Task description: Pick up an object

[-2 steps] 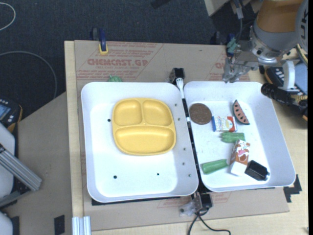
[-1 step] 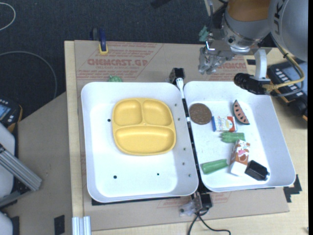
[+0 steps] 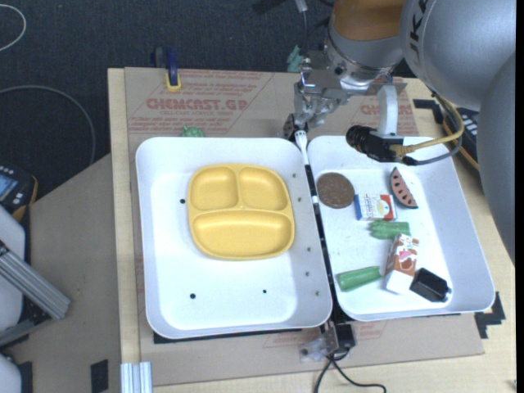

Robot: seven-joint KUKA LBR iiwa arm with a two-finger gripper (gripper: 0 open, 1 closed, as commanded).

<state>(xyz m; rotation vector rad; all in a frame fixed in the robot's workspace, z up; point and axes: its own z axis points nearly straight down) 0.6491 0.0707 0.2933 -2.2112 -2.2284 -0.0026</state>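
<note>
A black block [image 3: 429,285] sits nearest in the right bin [image 3: 458,219], a brown disc [image 3: 336,190] beyond. Past the bin's far-left corner hangs the pincer [image 3: 304,128]; its opening seems blurred, I cannot tell.

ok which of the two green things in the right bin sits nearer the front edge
The longer green piece, lying by the bin's front-left corner; the smaller green one sits farther back, mid-bin.

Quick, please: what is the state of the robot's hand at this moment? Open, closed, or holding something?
Hand: it cannot be told if open or closed; it hangs above the far edge where the two bins meet, with nothing seen in it.
</note>
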